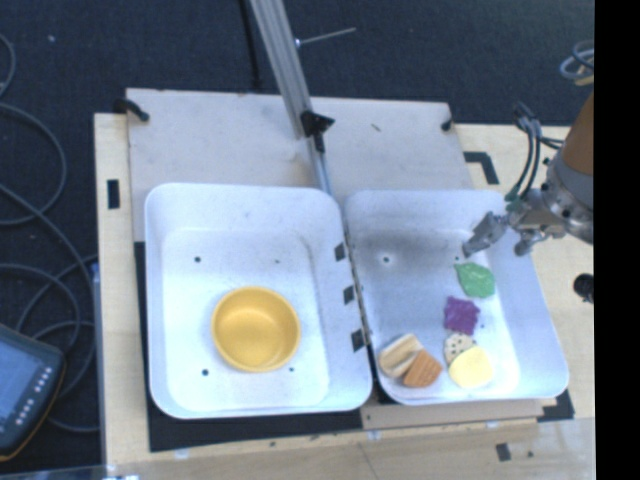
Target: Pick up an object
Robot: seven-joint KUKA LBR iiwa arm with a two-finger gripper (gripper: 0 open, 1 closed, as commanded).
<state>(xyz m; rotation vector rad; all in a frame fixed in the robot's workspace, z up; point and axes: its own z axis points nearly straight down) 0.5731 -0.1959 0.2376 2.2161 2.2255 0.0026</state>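
1. One gripper (497, 236) hangs over the right bin (420, 230); I cannot tell how it stands, and nothing shows in it.
2. A green lump (476, 279) lies just below it.
3. Purple (461, 314), yellow (471, 367), tan (399, 351) and orange pieces (424, 370) sit nearer the front.
4. A yellow bowl (255, 328) sits in the left bin (190, 228).

We see a pale wooden bench (115, 268) bearing a light grey board (220, 133) toward the back, and two shallow white bins side by side, the left bin (170, 218) and the right bin (400, 218), their inner edges touching.
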